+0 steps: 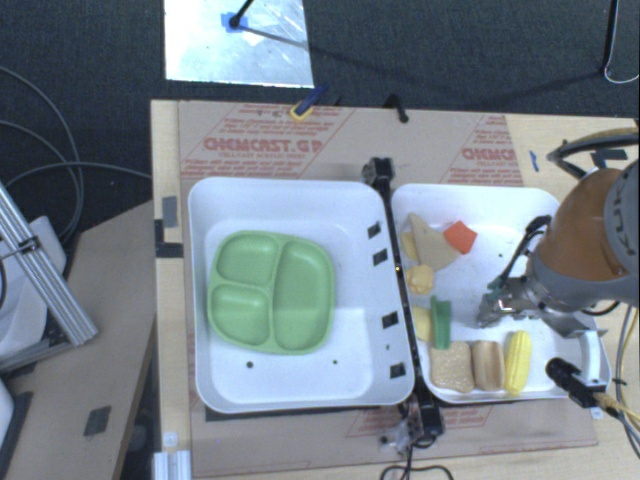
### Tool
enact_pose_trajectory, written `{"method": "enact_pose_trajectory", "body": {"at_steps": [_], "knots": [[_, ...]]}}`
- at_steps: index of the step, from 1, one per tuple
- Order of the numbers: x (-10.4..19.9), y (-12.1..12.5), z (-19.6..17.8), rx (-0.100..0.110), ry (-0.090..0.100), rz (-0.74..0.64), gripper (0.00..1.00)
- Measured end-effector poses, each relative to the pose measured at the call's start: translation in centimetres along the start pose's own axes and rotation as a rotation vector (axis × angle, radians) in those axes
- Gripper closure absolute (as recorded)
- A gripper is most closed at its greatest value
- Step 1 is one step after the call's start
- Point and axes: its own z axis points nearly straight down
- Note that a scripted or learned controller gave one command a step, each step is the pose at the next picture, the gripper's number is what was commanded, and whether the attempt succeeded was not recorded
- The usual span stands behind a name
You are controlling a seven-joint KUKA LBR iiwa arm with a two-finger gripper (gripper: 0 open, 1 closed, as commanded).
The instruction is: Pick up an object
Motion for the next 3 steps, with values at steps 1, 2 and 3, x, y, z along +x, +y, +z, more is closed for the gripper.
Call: {"method": "enact_pose_trajectory", "body": {"at_steps": [1,2,3], "knots": [[4.5,-2.2,0.5,-0.010,0.000,-0.008,1.00],[5.6,1.5,0.4,-0.014,-0.001,-0.008,1.00],[3.7,3.9,0.3,-0.013,-0.002,-0.006,1.00]]}}
